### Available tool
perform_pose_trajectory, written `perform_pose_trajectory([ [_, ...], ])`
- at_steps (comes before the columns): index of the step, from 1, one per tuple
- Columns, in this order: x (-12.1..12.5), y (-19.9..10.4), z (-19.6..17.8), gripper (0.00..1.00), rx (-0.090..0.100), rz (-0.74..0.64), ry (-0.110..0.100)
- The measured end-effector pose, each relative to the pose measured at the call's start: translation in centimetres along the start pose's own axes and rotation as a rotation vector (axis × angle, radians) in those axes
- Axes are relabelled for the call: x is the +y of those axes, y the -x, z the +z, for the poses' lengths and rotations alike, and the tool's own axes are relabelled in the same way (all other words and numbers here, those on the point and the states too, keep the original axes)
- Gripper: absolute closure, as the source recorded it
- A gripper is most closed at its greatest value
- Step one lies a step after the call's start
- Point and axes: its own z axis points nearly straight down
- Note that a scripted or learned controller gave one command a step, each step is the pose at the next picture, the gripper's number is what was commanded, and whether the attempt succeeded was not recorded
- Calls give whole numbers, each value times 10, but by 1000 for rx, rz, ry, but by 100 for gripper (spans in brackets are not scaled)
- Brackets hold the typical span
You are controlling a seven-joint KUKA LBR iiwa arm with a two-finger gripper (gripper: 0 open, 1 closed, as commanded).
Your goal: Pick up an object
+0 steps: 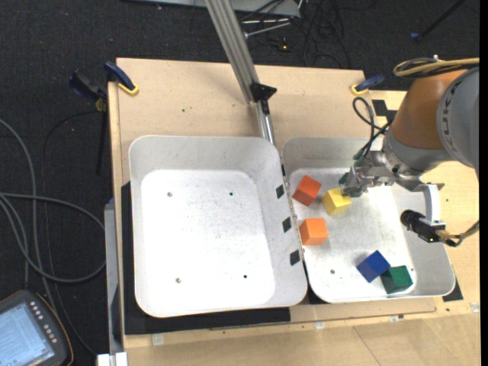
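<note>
End effector is poised at the yellow cube in the right bin; finger opening cannot be told, nothing is seen held. Cube should be centred before closing; orange cube just beside must be cleared.

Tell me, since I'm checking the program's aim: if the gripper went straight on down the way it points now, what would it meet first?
Most likely the yellow block: the gripper hangs right at its upper right edge in the right bin. Depth is hard to judge from this slanted view, so it may catch only the block's edge.
</note>
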Motion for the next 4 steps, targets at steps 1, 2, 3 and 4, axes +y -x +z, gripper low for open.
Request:
perform_pose_trajectory([
  [1, 1, -2, -43, 100, 2, -4, -21],
  [2, 3, -1, -97, 100, 1, -4, -18],
  [3, 7, -59, -99, 100, 5, -9, -25],
  [4, -8, -120, -94, 100, 6, -9, -28],
])
